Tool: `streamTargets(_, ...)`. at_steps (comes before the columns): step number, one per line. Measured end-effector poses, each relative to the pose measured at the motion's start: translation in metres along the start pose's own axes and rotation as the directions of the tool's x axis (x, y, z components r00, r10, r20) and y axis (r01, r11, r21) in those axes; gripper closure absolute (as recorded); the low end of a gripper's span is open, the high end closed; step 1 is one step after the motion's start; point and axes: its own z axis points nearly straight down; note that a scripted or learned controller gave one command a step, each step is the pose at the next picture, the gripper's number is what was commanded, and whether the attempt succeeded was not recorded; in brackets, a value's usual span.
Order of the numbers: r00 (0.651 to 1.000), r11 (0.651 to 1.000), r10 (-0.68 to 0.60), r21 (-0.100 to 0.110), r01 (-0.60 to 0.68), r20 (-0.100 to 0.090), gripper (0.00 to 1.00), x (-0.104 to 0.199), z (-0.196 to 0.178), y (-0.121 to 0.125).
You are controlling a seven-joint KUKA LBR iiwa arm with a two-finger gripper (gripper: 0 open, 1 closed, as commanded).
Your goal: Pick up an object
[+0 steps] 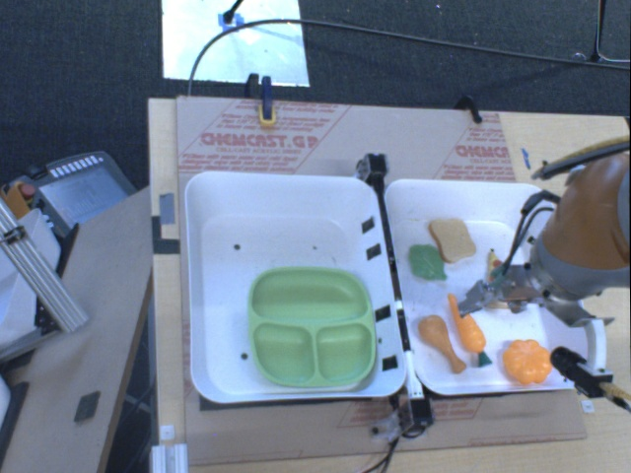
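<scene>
Two white bins with toy food and a robot arm

The left bin (212, 215) holds a green tray (312, 325) with three parts. The right bin (414, 200) holds a slice of bread (453, 239), a green leaf (428, 262), a carrot (466, 326), a chicken leg (442, 342) and an orange (526, 361). The arm (592, 230) reaches in from the right, and its gripper (480, 299) hangs just above the carrot's top end.

Green divided tray (313, 325) lies in left bin (212, 264), seemingly flat.
</scene>
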Motion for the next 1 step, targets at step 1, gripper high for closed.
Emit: streamTargets(1,1.0,1.0,-0.001,-0.005,0.001,0.002,1.0,-0.0002,-0.0126,0.0015)
